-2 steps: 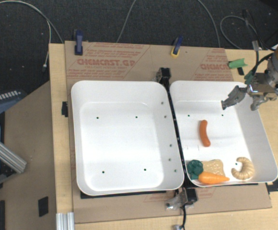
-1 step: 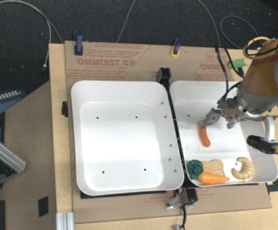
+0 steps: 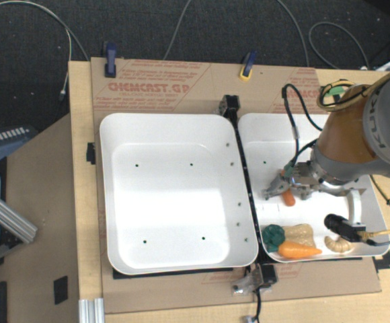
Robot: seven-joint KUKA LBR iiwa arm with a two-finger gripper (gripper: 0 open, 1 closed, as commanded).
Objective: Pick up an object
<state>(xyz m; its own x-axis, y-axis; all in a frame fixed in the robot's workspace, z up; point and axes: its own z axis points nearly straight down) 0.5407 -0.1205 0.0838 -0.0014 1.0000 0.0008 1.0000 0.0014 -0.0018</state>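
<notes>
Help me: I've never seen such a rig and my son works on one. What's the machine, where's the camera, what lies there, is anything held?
One camera looks down at a slant on a bench. The grey and orange machine is a robot arm reaching in from the right. Two white bins sit side by side. Along the near edge of the right bin lie a green piece, a beige piece, an orange carrot shape and a pale lump. The jaws hang over a small orange piece; whether they grip it is unclear.
</notes>
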